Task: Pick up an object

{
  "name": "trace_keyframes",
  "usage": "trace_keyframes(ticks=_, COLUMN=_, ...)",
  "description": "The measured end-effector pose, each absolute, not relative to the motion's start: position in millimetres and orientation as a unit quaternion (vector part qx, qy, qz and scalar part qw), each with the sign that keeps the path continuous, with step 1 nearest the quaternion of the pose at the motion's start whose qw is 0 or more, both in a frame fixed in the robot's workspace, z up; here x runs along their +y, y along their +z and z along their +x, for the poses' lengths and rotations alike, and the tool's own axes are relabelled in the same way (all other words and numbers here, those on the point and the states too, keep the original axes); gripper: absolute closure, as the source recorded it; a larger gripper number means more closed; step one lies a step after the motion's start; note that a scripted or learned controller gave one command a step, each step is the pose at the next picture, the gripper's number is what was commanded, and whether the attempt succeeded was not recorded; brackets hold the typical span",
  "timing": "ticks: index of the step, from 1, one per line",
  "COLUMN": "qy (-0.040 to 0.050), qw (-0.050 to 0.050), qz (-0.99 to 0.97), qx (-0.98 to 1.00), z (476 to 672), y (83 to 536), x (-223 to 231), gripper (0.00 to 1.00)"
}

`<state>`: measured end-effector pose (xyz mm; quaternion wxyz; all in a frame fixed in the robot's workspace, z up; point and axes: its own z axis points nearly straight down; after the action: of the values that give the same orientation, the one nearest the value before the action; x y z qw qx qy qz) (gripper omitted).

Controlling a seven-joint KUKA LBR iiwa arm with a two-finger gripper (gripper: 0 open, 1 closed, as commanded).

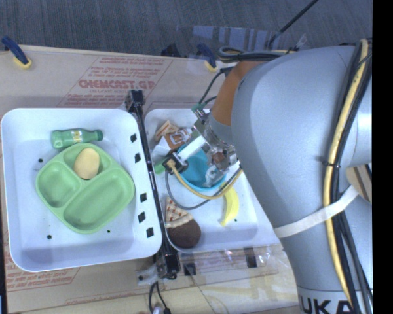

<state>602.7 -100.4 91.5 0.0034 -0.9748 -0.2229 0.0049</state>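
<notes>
The gripper (183,157) is hovering low in the right bin (245,231) over a blue object (198,170); its grip can't be told, so nothing looks lifted.

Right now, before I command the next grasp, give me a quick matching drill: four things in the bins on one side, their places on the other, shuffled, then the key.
Things:
1. green bottle
2. yellow egg-shaped piece
3. banana
4. ice cream cone

Places:
A. right bin, near its front right corner
B. left bin, lying just behind the green divided plate
C. right bin, front left corner by the divider
D. in the plate's rear compartment

Pairs: 1-B, 2-D, 3-A, 4-C
</notes>
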Motion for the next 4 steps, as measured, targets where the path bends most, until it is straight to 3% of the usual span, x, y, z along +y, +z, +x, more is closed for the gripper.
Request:
trace_keyframes(ticks=1, qy=0.0035, qw=0.002, qz=-0.973, qx=-0.229, z=539.5, y=93.8, x=-149.5, gripper=0.0)
trace_keyframes(ticks=2, qy=0.0029, qw=0.003, qz=-0.994, qx=-0.107, z=585.7, y=92.9, x=-155.1, gripper=0.0)
trace_keyframes(ticks=3, qy=0.0106, qw=0.001, qz=-0.991, qx=-0.133, z=622.2, y=92.1, x=-106.4, gripper=0.0)
trace_keyframes(ticks=4, qy=0.005, qw=0.004, qz=-0.994, qx=-0.105, z=565.6, y=92.3, x=-92.8, gripper=0.0)
